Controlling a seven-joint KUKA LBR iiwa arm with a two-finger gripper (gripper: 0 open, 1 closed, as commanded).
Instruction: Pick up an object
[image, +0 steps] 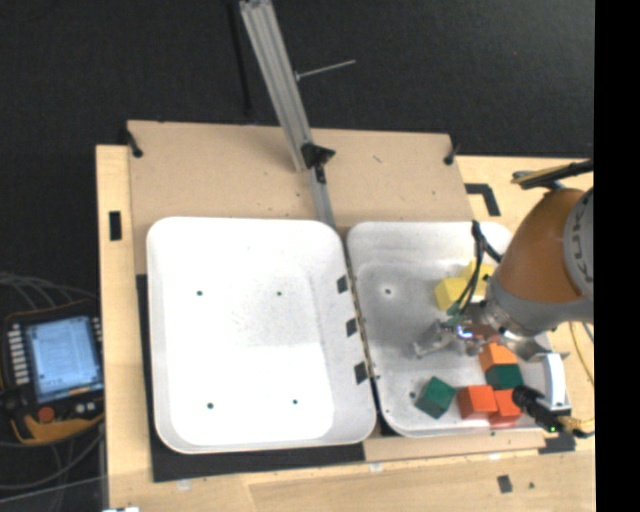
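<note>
The arm reaches in from the right, and its gripper (440, 338) hangs low over the middle of the right bin (395, 265). A yellow block (452, 292) lies just behind the gripper, partly hidden by the wrist. A green block (434, 397) sits near the bin's front wall, ahead of the gripper and apart from it. To its right cluster an orange block (477, 401), a smaller orange piece (497, 354) and a dark green piece (505, 376). Nothing shows held at the gripper.
The left bin (250, 330) stands beside the right one, the two joined by small clips (352, 325). A slanted metal pole (285, 90) rises behind the bins. A handheld control pendant (55, 360) lies off the bench at the left.
</note>
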